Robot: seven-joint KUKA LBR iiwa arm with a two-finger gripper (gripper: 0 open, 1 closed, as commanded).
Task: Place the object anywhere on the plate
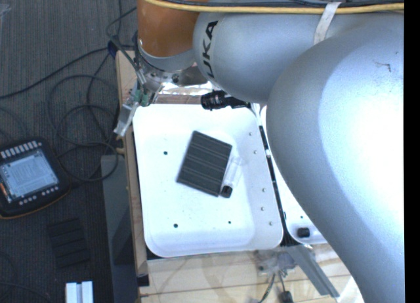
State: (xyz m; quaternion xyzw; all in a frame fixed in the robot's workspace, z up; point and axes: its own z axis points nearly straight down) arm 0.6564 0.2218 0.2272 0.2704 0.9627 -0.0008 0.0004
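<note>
The dark ribbed slab (205,162) lies flat mid-bin (157,229) (a small clear tube (229,180) touching it). It looks stiff, light; we'd grip its long edges. Gripper (133,107) state: we cannot tell.

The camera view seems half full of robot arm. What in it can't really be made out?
- Right bin: mostly hidden behind the grey arm; one corner shows.
- Gripper: small at the left bin's top-left corner, so its finger state is unclear.
- Small clear object beside the dark ribbed plate: too small to identify.
- Handheld screen on the floor: display too blurred to read.
</note>
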